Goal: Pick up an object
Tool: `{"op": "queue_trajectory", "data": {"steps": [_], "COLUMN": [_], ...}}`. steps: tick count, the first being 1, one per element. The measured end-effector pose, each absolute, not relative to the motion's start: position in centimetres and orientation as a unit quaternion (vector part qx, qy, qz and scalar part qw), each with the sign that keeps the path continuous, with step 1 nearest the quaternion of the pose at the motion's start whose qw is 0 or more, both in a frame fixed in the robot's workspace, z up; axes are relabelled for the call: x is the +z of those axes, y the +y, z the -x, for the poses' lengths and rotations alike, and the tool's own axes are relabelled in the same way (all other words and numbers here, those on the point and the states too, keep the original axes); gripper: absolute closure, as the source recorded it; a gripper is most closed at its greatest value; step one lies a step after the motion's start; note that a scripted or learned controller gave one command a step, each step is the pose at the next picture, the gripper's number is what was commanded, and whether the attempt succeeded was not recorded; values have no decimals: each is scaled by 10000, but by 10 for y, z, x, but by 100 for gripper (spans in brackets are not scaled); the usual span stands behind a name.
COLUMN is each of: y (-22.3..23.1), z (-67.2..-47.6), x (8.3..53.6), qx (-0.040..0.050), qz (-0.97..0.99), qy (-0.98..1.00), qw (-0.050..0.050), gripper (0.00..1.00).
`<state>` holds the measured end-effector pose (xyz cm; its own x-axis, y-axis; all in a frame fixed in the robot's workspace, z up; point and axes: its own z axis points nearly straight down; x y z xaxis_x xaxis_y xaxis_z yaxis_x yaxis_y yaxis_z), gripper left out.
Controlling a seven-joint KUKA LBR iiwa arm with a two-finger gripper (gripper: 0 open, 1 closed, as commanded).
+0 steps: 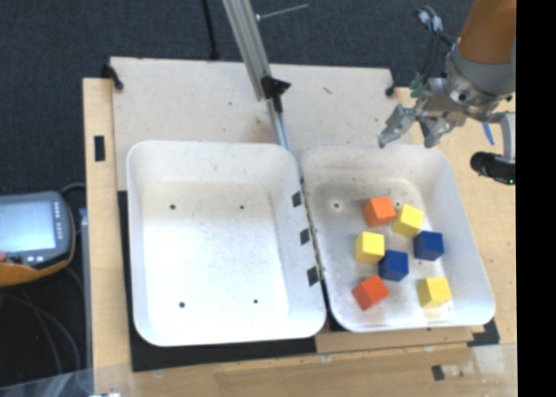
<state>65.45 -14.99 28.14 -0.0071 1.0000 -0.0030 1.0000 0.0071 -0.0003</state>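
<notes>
Several small cubes lie in the right bin [452, 180]: an orange one [379, 210], a yellow one [409, 219], a blue one [428, 245], another yellow [369, 246], another blue [393, 264], an orange one [371, 292] near the front and a yellow one [433, 291] at the front right. My gripper [413, 129] hangs above the bin's far edge, well clear of the cubes. Its two fingers are spread apart with nothing between them.
The left bin [139, 213] sits beside the right one, sharing a middle rim. A slanted aluminium post [248, 30] rises behind the bins. A small monitor [30, 230] rests off the bench at the left.
</notes>
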Motion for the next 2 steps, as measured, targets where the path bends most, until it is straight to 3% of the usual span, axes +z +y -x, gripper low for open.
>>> {"op": "queue_trajectory", "data": {"steps": [1,2], "y": [-179,-121], "z": [-596,-565], "x": [193,95], "qx": [-34,0], "qz": [-7085,-7058], "qy": [7057,7084], "qw": [-29,18], "gripper": [0,0]}}
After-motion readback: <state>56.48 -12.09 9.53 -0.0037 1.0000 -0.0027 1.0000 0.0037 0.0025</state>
